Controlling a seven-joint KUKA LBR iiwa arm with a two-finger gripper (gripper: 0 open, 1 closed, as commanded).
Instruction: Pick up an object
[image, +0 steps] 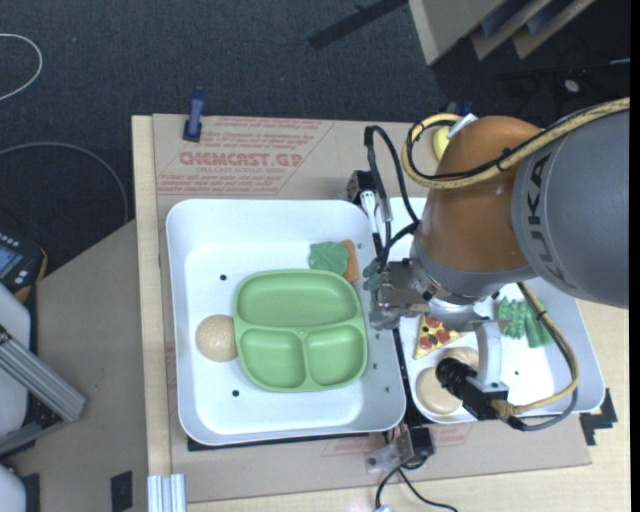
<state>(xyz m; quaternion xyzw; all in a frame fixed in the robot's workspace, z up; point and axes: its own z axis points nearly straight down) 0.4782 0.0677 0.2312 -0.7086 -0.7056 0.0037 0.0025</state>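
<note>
The left bin (190, 250) holds a green divided plate (300, 328), a tan round piece (214, 338) at the plate's left, and a carrot with green top (333, 258) behind it. In the right bin (580, 360) lie a pizza slice (432, 336), a pale round bun (437, 392) and a green leafy piece (522, 320). My arm's orange band and grey body (480, 210) hang over the right bin. The gripper (392, 300) sits low by the wall between the bins, just left of the pizza slice.
Both bins rest on a brown cardboard-covered bench (240, 150). A blue clip (194, 115) is at the bench's far edge. Black cables (380, 170) loop off the arm, and a black fitting (470, 388) sits near the bun.
</note>
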